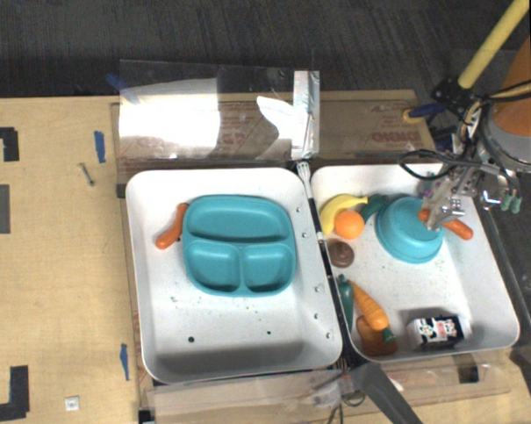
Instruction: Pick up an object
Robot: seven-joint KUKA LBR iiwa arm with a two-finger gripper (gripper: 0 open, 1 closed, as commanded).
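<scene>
gripper (443, 209) over right edge of teal bowl (405, 230), finger state cannot tell | orange piece (460, 230) just right of bowl, beside gripper | yellow banana (335, 206) and orange ball (349, 224) left of bowl | dark can (438, 330) well below bowl

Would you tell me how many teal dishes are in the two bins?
2: a divided teal tray in the left bin, and a teal bowl in the right bin, under the gripper.
</scene>
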